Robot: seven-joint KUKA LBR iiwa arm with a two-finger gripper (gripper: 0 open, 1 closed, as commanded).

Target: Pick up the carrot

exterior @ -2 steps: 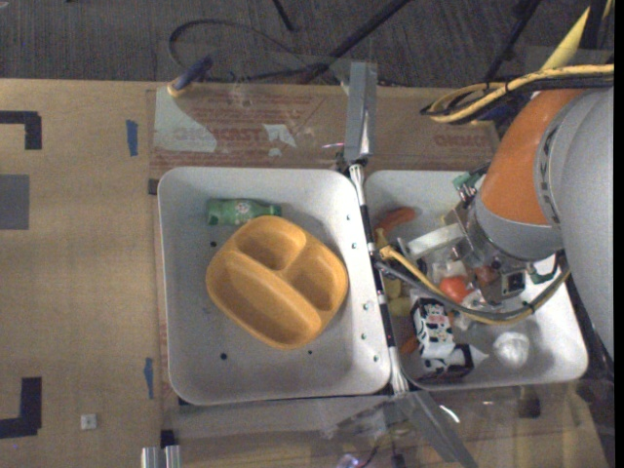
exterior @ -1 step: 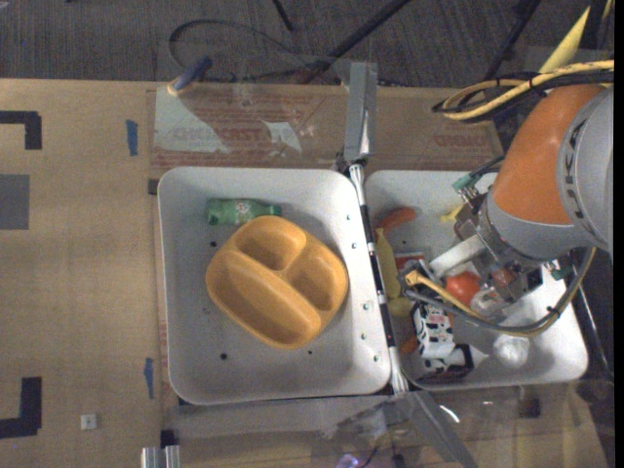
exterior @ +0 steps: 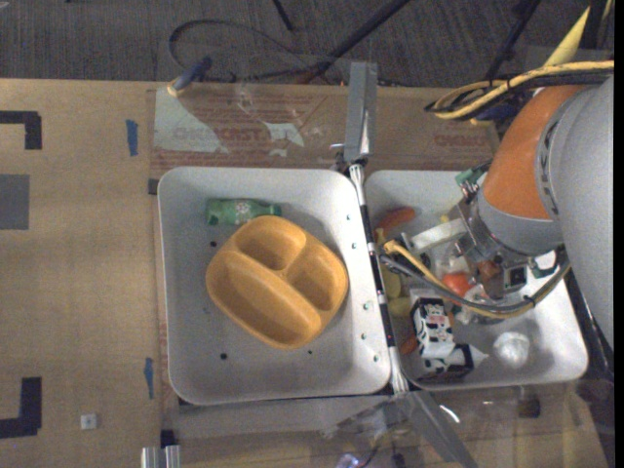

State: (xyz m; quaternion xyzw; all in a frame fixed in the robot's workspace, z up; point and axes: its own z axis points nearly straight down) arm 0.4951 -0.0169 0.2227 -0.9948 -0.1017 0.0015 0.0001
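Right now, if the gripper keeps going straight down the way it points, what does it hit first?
Probably the orange-red piece under the gripper in the right bin, possibly the carrot. The wrist hides the tip and depth is unclear.

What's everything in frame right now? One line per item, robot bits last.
Bins: 2, white, side by side on the bench.
Divided plate: 1, orange-yellow, left bin, centre.
Green packet: 1, left bin, beside the plate's far edge.
Orange-red item: 1, right bin, far-left corner; cannot tell what it is.
Black-and-white toy: 1, right bin, near side.
Clear lump: 1, whitish, right bin, near-right.
Arm: 1, grey with orange band, over the right bin.
Gripper: 1, low in the right bin.
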